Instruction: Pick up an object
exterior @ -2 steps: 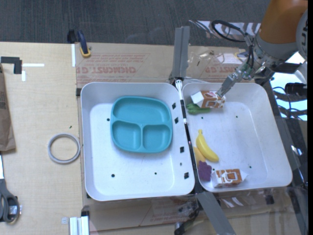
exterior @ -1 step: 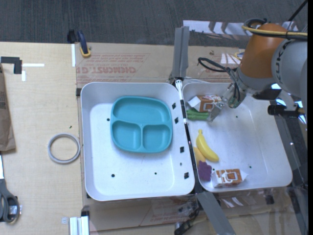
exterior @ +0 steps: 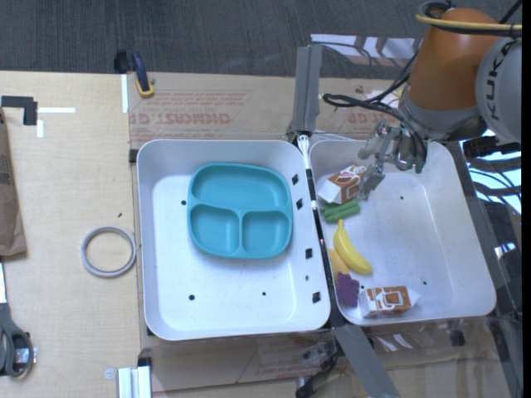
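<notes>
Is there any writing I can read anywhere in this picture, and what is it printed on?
"KU": dark letters on the grey arm, cut off at the picture's edge.
Red lettering on the cardboard sheet behind the bins: it appears upside down or mirrored, not readable.
Prints on the two small cartons, upper carton and lower carton: too small and blurred to read.

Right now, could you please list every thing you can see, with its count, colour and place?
shallow white bins: 2, white, side by side on the bench
divided plastic plate: 1, teal, left bin
small carton: 1, orange and white, right bin, by the gripper
green vegetable: 1, green, below that carton
toy banana: 1, yellow, right bin
purple piece: 1, purple, right bin's lower left
second carton: 1, orange and white, right bin's front
tape ring: 1, grey, bench, left
gripper: 1, grey, over right bin
</notes>
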Motion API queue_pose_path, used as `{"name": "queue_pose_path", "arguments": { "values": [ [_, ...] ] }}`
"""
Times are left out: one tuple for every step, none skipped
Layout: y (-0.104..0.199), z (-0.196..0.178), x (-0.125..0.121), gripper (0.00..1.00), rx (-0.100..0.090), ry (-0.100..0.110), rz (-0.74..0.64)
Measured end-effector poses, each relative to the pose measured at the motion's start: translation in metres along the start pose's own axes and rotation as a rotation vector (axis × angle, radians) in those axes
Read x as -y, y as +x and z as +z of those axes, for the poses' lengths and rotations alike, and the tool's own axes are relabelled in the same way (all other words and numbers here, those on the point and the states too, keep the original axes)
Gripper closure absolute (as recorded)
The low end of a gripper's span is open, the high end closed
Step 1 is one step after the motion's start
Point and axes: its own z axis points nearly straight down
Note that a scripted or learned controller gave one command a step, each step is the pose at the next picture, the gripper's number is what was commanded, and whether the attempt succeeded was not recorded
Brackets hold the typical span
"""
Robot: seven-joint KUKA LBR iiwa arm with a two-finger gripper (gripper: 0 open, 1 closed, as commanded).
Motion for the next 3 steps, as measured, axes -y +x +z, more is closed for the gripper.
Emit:
{"name": "queue_pose_path", "arguments": {
  "values": [
    [-0.005, 0.049, 0.015, 0.00, -0.002, 0.000, -0.220],
    [0.009, 0.074, 0.047, 0.00, -0.001, 0.001, 0.163],
    [0.029, 0.074, 0.035, 0.00, -0.003, 0.002, 0.282]
  ]
}}
